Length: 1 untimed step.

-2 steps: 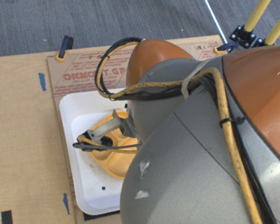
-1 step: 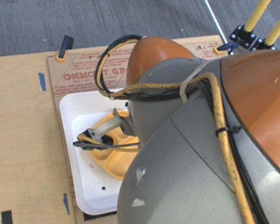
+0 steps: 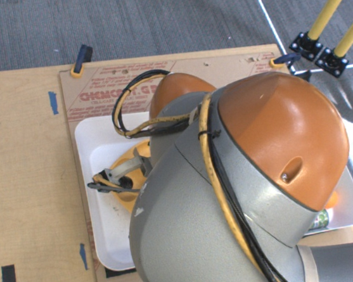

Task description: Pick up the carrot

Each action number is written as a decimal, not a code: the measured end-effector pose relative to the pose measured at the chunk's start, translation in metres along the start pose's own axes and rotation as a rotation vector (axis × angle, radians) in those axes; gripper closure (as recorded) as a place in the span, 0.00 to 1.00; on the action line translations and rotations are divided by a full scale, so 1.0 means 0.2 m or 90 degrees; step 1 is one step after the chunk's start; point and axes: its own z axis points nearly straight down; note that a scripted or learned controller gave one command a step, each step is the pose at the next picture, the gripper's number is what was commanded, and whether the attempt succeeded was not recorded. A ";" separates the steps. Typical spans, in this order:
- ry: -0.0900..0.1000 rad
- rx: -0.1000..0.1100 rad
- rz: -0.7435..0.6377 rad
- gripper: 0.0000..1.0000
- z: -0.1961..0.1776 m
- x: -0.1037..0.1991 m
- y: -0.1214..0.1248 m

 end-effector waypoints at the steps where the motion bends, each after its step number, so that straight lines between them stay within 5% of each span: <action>1: 0.002 0.001 0.002 1.00 -0.80 -0.26 0.21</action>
